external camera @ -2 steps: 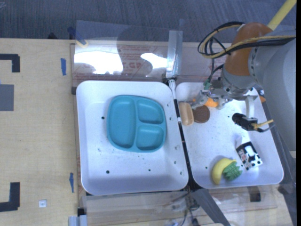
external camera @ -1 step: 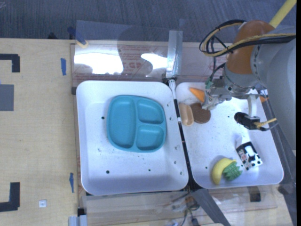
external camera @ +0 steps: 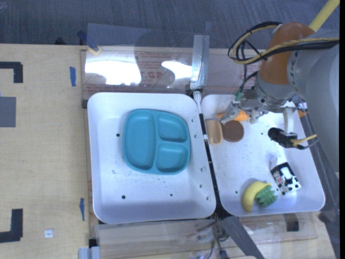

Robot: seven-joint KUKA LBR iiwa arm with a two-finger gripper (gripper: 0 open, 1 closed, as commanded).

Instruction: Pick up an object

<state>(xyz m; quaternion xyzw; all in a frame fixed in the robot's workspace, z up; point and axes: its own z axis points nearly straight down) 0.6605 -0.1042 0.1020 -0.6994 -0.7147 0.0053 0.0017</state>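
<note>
We see a blue divided plate (external camera: pixel 156 141) lying flat in the left bin (external camera: pixel 108 190). In the right bin (external camera: pixel 242 163) a brown disc (external camera: pixel 233 131) lies beside a tan block (external camera: pixel 214 131), and a banana (external camera: pixel 249 194) touches a green lump (external camera: pixel 266 197).

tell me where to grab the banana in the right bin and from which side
Probably across its narrow middle, straight down from above: the banana lies flat in the bin, long and curved. Keep toward its lower left end, since a green thing sits against its right side and the bin's front wall is close.
</note>
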